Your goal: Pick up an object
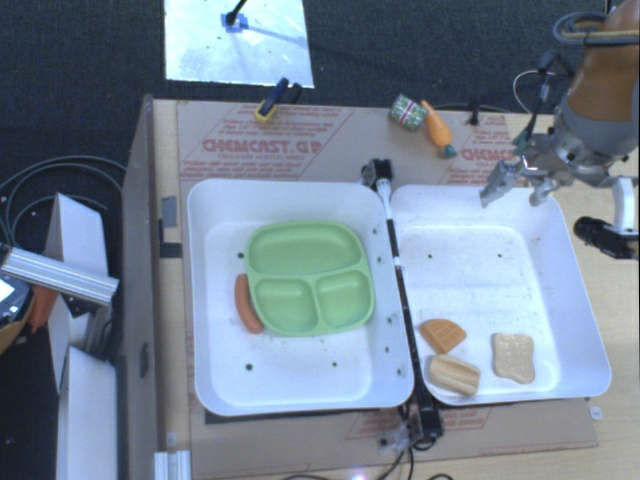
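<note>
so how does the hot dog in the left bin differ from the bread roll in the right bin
The hot dog is reddish orange, long and thin; the bread roll is tan, shorter and fatter. The hot dog lies lengthwise right beside the green divided plate on the plate's left; the bread roll lies crosswise at the right bin's near edge, just below an orange wedge. Both look like toy food lying flat on a white bin floor.

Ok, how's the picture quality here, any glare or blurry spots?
Camera view: light is even and soft, with faint shadows; glare washes out the shiny sheet on the dark floor; the hand looks slightly soft, while the green tray and the food pieces are sharp enough.
</note>
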Robot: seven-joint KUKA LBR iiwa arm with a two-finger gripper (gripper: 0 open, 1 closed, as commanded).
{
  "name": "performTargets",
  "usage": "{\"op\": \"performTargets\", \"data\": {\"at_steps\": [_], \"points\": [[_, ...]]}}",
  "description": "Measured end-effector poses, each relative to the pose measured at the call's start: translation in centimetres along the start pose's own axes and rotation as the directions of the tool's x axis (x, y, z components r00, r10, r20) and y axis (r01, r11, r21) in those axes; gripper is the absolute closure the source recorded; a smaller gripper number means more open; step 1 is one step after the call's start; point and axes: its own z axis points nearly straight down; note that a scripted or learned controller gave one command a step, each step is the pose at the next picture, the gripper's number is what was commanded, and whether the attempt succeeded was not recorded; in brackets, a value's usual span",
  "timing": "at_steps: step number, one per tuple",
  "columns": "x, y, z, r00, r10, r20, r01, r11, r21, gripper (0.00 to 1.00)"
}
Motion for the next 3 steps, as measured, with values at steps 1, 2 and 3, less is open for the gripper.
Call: {"op": "performTargets", "data": {"at_steps": [1,2,3], "points": [[5.3,-4.1,7.0,1.000,-0.002,-0.001,0.002,1.000,0.003,0.00],[9.1,-11.1,5.4,1.000,0.000,0.000,0.000,1.000,0.000,0.00],[5.5,-11.3,15.4,1.000,0.002,0.000,-0.002,1.000,0.000,0.00]]}}
